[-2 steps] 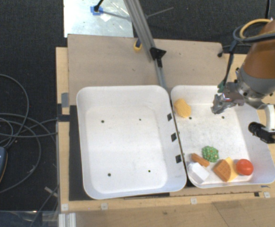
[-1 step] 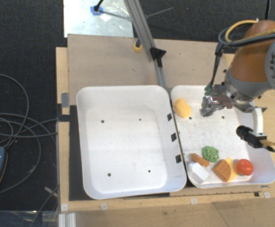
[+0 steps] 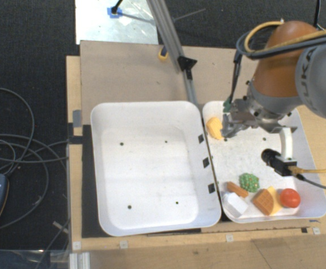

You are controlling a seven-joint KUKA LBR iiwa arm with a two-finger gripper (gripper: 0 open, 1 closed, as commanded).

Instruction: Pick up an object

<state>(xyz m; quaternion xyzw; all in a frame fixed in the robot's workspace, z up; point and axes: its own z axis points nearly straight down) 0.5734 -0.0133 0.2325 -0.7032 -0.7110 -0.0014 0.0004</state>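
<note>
bins [image 3: 146, 167]: white, black dots | table [image 3: 129, 72]: tan | arm [image 3: 320, 77]: grey, orange band | tool [image 3: 229, 129]: dark grey | far-corner piece [image 3: 214, 127]: yellow | round piece [image 3: 289, 197]: red | bumpy piece [image 3: 249, 180]: green | wedge [image 3: 265, 201]: orange, crosshatched | block [image 3: 235, 204]: white | floor [image 3: 28, 38]: black

A rounded yellow object [image 3: 214, 128] lies in the right bin [image 3: 314, 206] near its upper left corner, close to the dividing wall. The gripper [image 3: 228, 129] is positioned just beside the object's right edge.
</note>
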